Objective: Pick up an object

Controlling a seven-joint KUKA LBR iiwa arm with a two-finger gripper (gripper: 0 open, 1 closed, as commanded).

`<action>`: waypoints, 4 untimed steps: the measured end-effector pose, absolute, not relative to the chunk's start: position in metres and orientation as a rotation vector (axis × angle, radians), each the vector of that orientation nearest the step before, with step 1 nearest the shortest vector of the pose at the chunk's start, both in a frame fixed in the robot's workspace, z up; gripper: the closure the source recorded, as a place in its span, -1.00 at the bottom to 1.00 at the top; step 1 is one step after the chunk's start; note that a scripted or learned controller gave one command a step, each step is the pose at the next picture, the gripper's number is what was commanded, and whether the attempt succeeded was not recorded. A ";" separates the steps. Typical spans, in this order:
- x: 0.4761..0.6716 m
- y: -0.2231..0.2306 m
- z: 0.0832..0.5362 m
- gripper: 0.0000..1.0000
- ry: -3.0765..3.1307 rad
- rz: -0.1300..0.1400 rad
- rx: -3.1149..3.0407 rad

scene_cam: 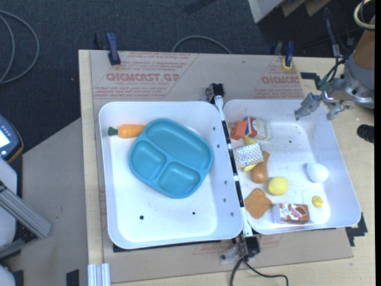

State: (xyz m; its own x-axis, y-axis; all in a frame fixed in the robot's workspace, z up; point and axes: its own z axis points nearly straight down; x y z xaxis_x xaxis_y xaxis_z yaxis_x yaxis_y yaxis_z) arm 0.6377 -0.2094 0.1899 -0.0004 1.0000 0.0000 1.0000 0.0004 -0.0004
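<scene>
Landmark: right bin (333, 142).

- Near rim: red-brown packet (293, 213), small yellow ball (317, 202), orange lump (258, 202).
- Mid-bin: lemon (277, 186), white egg (317, 173), foil wrapper (248, 156).
- Far-left part: orange-white pouch (250, 128).
- Gripper (320, 105) hovers over far-right corner, fingers spread, pinching nothing.
- Judgement: nearest pick, egg, lies toward near rim from gripper.
- Bench board (143, 76) print reads roughly "CHEMCAST GP".

We note a tabletop (149, 76) of brown printed board, held at its far edge by two blue clamps (111, 42). Dark carpet (89, 11) lies beyond, with thin cables (196, 40) looping across it. A metal rail (24, 210) slants at left.
</scene>
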 end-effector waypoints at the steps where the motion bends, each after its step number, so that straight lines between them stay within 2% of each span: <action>1: 0.538 -0.140 0.101 -1.00 -2.212 0.013 -2.215; 2: 0.596 -0.104 0.088 -1.00 -2.233 0.005 -2.226; 3: 0.523 -0.091 0.191 -1.00 -2.223 -0.006 -2.226; 4: 0.491 -0.129 0.080 -1.00 -2.211 0.006 -2.224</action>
State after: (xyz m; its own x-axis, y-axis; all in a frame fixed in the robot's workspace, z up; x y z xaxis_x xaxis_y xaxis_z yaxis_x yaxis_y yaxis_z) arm 0.4910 -0.1291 0.0798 0.0059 1.0000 0.0011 1.0000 -0.0059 -0.0069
